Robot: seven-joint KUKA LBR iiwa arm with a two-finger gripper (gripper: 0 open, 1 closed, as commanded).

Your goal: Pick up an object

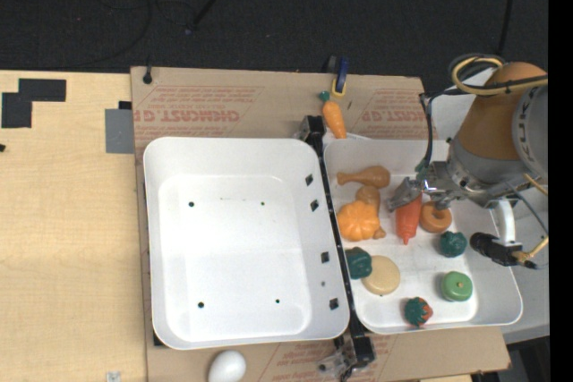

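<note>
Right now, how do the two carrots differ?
The orange carrot lies outside the bins on the cardboard, by the clamp; the red carrot lies inside the right bin, at the gripper. The orange one looks smaller and paler. Both are tapered toy vegetables.

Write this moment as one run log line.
gripper over right bin | above red carrot | grasp: cannot tell | left bin untouched

cardboard sheet [224, 107] | red print, upside down | not legible
</note>
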